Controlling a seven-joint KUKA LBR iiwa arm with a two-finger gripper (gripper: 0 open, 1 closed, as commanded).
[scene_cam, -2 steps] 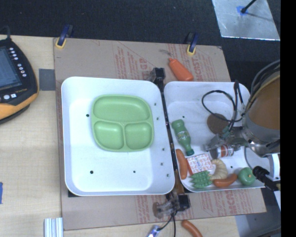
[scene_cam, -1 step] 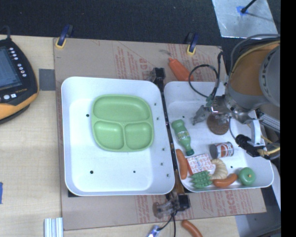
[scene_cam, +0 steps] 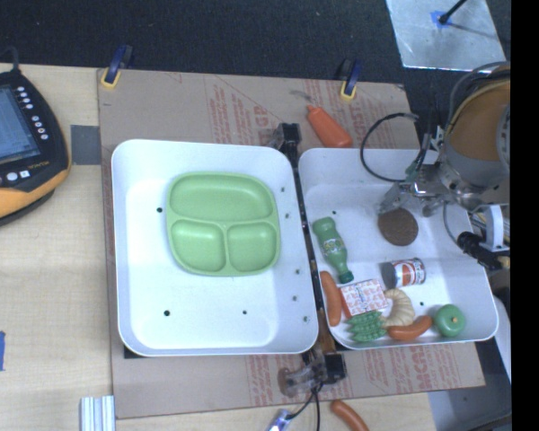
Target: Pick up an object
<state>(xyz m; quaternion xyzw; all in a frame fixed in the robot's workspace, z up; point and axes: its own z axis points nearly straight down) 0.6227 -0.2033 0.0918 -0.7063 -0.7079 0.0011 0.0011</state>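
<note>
The right white bin [scene_cam: 472,281] holds several small items. There is a brown disc [scene_cam: 398,228], a red and white can [scene_cam: 404,272], a green bottle [scene_cam: 331,249] and an orange carrot [scene_cam: 331,297]. A red and white packet [scene_cam: 364,293], a green leafy piece [scene_cam: 366,325], a croissant [scene_cam: 399,305], an orange sausage [scene_cam: 409,330] and a green apple [scene_cam: 449,320] lie near the front wall. My gripper [scene_cam: 413,197] hangs at the bin's far right, just above and behind the brown disc, with nothing visibly in it.
The left white bin [scene_cam: 139,268] carries a green divided plate [scene_cam: 223,221]. Another carrot [scene_cam: 328,127] lies on the cardboard behind the bins, and an orange piece [scene_cam: 349,413] lies in front of them. A control pendant [scene_cam: 13,146] rests at far left. Black cable [scene_cam: 382,142] loops near the arm.
</note>
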